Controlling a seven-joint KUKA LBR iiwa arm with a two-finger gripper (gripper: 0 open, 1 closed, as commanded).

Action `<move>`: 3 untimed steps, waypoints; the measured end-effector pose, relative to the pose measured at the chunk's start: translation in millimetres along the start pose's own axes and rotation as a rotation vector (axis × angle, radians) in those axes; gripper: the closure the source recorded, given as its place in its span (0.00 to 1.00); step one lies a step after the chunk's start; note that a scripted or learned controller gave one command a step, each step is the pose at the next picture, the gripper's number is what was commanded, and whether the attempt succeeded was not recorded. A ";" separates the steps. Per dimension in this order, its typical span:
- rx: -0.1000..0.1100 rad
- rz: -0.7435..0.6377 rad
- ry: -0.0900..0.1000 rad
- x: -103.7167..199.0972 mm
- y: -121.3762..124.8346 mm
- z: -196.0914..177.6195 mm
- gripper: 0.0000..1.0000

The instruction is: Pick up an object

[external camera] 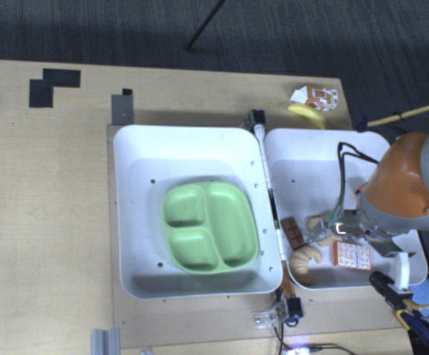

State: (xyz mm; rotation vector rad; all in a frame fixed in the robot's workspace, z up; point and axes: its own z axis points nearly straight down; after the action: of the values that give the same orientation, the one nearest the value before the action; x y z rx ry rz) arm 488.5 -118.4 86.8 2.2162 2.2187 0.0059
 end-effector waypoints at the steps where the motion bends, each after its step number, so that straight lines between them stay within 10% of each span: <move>1: -0.006 -0.002 0.000 0.4 2.6 -11.2 1.00; 2: -0.006 -0.002 0.000 0.4 2.5 -11.2 0.00; 3: -0.009 -0.004 0.000 1.0 4.2 -21.7 1.00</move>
State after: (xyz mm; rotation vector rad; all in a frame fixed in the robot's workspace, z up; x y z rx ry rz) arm 492.5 -117.4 108.5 2.2074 2.2182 0.0163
